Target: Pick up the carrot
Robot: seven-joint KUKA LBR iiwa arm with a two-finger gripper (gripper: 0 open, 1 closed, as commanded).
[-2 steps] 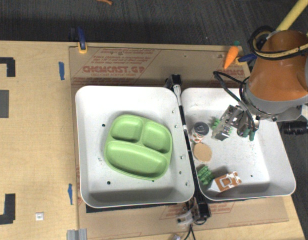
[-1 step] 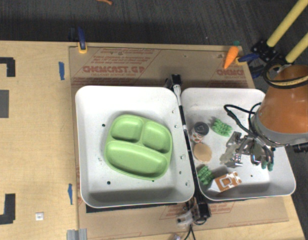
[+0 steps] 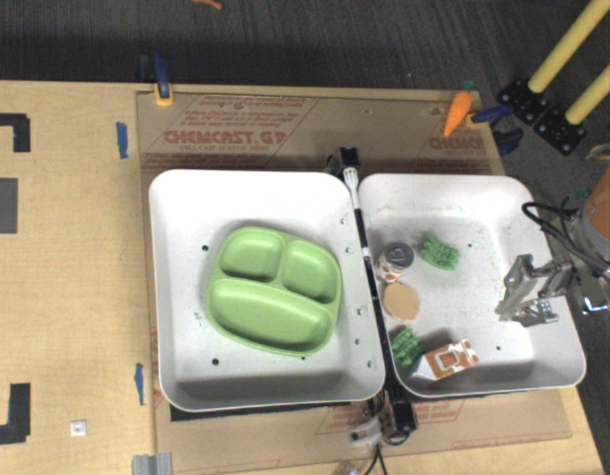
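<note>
Carrot (image 3: 457, 114): outside bins, unheld. Gripper (image 3: 528, 295): over right bin (image 3: 483, 198), jaws apart, empty. Step: approach; needs long reach

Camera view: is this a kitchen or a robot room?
Probably a robot lab. Two white bins are clamped to a wooden bench, toy food such as a carrot lies about, and a robot gripper reaches in.

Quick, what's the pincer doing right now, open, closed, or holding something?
Pincer: over the right bin, with no object between its fingers; open or closed cannot be told. The carrot lies outside the bins.
</note>
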